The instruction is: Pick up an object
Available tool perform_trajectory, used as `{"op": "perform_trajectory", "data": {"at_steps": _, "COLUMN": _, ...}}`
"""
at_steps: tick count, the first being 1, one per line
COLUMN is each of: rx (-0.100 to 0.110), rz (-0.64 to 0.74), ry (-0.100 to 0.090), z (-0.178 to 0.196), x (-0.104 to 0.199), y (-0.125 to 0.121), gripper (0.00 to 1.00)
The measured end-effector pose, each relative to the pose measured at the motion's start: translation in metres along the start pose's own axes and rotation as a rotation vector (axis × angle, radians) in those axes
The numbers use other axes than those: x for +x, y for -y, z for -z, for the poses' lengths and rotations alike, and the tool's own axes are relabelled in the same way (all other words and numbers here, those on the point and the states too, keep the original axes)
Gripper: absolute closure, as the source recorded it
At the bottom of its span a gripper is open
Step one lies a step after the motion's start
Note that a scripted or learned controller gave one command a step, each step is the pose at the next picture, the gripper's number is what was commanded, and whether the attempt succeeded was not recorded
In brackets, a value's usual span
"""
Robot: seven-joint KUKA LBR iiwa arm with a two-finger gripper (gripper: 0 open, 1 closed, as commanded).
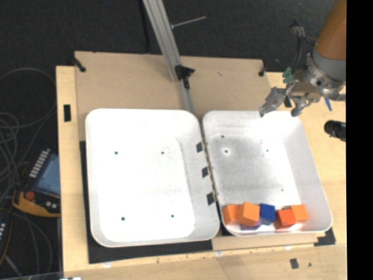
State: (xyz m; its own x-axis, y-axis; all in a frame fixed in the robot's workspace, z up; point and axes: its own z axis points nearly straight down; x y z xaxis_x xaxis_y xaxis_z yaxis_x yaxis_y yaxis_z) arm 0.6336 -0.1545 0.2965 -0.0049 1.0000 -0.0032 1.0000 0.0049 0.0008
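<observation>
Camera view, looking down at a slant. Two shallow white bins sit side by side on a tan bench board; the left bin point(143, 177) shows bare floor with a few small dark dots, the right bin point(265, 156) has a greyish scuffed patch across its middle. Small dark clips point(205, 171) line the seam where the two bins meet. A grey metal rail point(166, 39) runs from the top of the frame down to the upper end of that seam, crossing the board at a slant. At the left edge, off the board, a handheld pendant with orange trim point(38, 185) lies among dark cables. The task's things are bunched along the lower wall of the right bin: a row of small blocks, orange block point(242, 213) at the left, a blue block point(267, 213) in the middle, and another orange block pair point(290, 216) at the right, all touching or just beside one another. The gripper point(281, 104) hangs over the bin's upper right rim, well apart from the blocks, its two fingers spread and grasping nothing. Nothing stands between it and the block row but bare bin floor.
</observation>
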Motion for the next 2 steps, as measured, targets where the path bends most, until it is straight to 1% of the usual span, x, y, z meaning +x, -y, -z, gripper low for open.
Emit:
{"op": "perform_trajectory", "data": {"at_steps": 1, "rx": 0.009, "rz": -0.008, "ry": -0.003, "z": -0.063, "x": -0.010, "y": 0.061, "gripper": 0.00}}
{"op": "perform_trajectory", "data": {"at_steps": 2, "rx": 0.011, "rz": -0.006, "ry": -0.007, "z": -0.144, "x": 0.033, "y": 0.121, "gripper": 0.00}}
